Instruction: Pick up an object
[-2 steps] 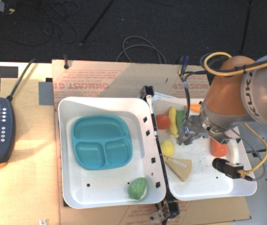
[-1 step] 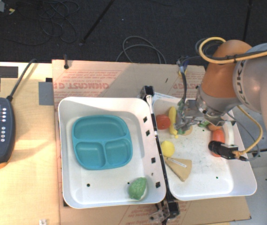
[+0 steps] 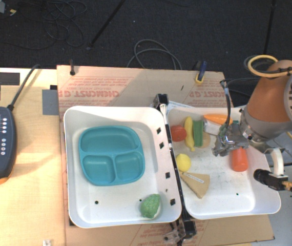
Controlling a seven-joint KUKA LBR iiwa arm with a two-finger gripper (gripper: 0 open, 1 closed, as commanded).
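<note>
Camera view from above takes in the bench (image 3: 28, 199) with its sheet of printed cardboard (image 3: 136, 88) under two shallow white bins. Left bin (image 3: 77, 204) holds a teal divided plate (image 3: 111, 155), which lies flat in the upper middle with three compartments, and a green leafy toy vegetable (image 3: 150, 206) near the lower right corner, well apart from the plate. Right bin (image 3: 238, 206) holds the cluster of toy food. At the far right, the grey arm with its orange band (image 3: 270, 99) reaches in over that bin's upper right part, and the gripper (image 3: 226, 141) hangs low at the end of it, just left of an orange-red piece (image 3: 239, 159) that stands beside it. Whether the pincer is wide or narrow I cannot tell, since the metal parts blur together, and nothing can be made out between them. Near the lower middle of the right bin lies a tan wedge (image 3: 196, 183). A yellow banana-like piece (image 3: 189, 133) and a green piece (image 3: 197, 131) lie side by side, touching, in the upper left part. An orange carrot-like piece (image 3: 215, 119) lies by the top rim. A red tomato-like piece (image 3: 178, 133) sits against the left wall, and a small yellow lemon (image 3: 183, 162) sits below it, just above the wedge
</note>
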